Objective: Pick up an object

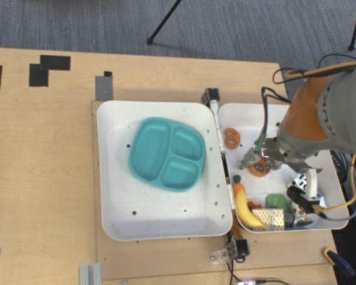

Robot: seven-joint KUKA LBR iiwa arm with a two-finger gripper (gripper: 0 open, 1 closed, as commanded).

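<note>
The orange round object (259, 170) lies on the floor of the right bin (249, 116), directly under the gripper (260, 158), whose grip cannot be made out (nothing looks lifted yet, so the pick seems unfinished). Nearby sit a pretzel-like piece (232, 138) above-left, and a banana (245, 209) and green item (276, 200) below. Far left, the other bin (113, 218) holds a teal divided plate (166, 153).

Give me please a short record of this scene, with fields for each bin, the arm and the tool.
left bin: shallow white bin holding a teal plastic divided plate
right bin: shallow white bin with a pretzel-shaped brown toy, yellow banana, small carrot, green leafy toy
arm: grey arm with orange band, reaching over the right bin
tool: two-finger tool, low over a small orange round object; grip unclear
</note>
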